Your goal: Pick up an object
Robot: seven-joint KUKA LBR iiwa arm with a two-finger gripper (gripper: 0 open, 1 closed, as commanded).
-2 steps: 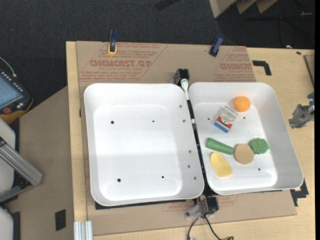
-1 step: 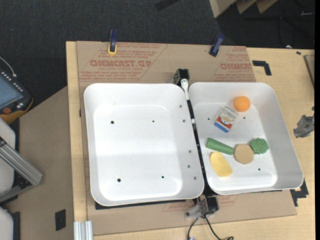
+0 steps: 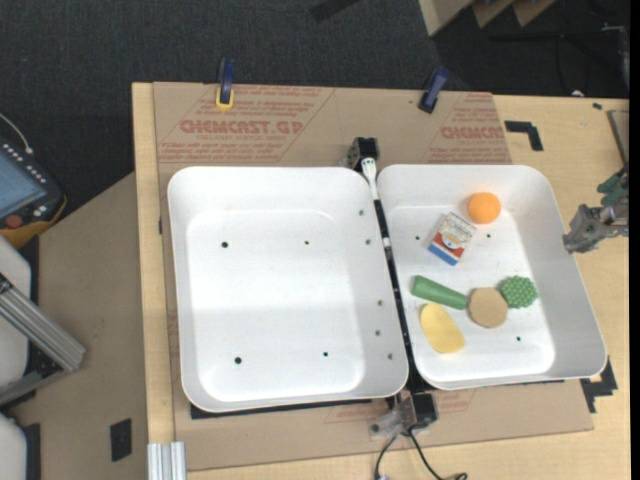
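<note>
Two white bins sit side by side on the surface, which is covered with brown cardboard. Taking the right bin as the landmark: all the loose stuff is inside it. An orange ball sits near its far edge, and just in front and left of that ball is a small carton, tilted. Toward the bin's near half there's a green stick lying at a slant, with a yellow piece just in front of it. A tan disc sits right of the stick, touching a bumpy green ball on its right side.

The pincer is outside that bin, just past its right rim, roughly level with the carton. Nothing is in it, but I can't tell how far apart it's set at this size.

The left bin touches the right bin along the middle seam.
</note>
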